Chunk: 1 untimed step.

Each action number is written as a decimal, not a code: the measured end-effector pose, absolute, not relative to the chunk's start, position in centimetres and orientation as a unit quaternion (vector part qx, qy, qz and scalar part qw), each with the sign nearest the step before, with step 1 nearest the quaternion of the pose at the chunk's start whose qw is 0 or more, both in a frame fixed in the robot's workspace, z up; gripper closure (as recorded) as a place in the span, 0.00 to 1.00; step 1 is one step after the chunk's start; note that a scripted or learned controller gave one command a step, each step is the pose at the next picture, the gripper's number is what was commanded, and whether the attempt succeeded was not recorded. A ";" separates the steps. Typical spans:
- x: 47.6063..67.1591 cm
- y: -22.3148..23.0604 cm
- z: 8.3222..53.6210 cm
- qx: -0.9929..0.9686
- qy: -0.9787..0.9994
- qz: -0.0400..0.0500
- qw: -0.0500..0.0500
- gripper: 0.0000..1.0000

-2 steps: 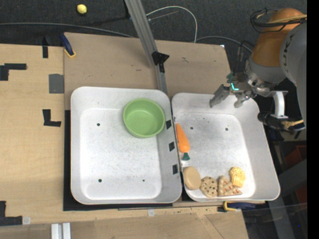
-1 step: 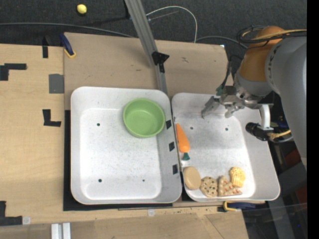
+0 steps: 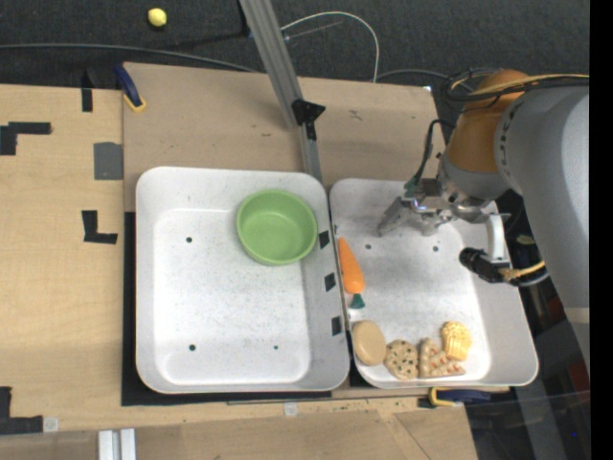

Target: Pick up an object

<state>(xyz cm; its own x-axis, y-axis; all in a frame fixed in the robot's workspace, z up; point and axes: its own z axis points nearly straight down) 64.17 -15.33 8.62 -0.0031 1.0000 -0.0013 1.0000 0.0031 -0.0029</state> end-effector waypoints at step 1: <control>64.2 -15.3 9.8 -0.705 -0.709 0.001 0.000 1.00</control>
